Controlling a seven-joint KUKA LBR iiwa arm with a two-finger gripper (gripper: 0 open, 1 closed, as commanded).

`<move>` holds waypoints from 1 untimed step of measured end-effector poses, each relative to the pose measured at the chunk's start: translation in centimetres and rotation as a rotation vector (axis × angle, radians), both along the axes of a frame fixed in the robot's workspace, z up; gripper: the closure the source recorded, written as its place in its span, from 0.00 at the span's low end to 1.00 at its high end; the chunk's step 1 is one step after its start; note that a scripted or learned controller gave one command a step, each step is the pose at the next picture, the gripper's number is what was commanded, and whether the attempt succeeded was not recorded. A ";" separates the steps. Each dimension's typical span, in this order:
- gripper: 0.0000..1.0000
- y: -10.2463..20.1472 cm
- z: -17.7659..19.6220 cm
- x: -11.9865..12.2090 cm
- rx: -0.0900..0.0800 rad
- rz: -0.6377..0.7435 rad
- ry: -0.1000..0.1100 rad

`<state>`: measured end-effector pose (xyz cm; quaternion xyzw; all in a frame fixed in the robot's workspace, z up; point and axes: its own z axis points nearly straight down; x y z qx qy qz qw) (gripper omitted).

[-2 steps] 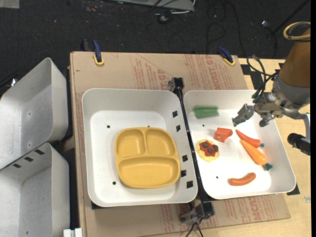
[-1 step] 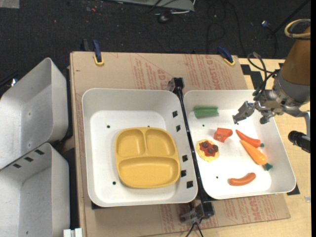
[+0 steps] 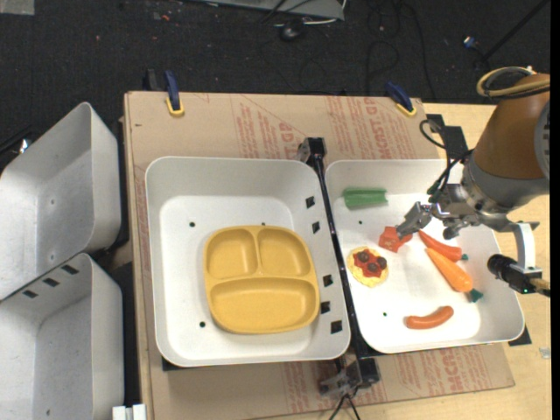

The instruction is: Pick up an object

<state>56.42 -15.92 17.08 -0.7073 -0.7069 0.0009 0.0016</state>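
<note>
Red plastic, a small red piece (image 3: 392,239), is pinched at its corner by the gripper (image 3: 409,229), fingers closed narrow, presumably so it can be lifted from the right bin (image 3: 499,322).

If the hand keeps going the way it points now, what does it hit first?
Most likely the small red piece: the hand points down-left straight at it, almost touching. Beyond that lies the toy pizza. Height above the bin is hard to judge from this view.

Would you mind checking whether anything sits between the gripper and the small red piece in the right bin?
Nothing visible does. The gripper is right at the red piece, its tip reaching the piece's upper right edge; the carrots lie to its right.
</note>
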 end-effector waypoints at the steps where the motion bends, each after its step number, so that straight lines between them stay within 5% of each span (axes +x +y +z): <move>1: 0.00 -0.1 -5.8 0.9 0.000 0.000 0.001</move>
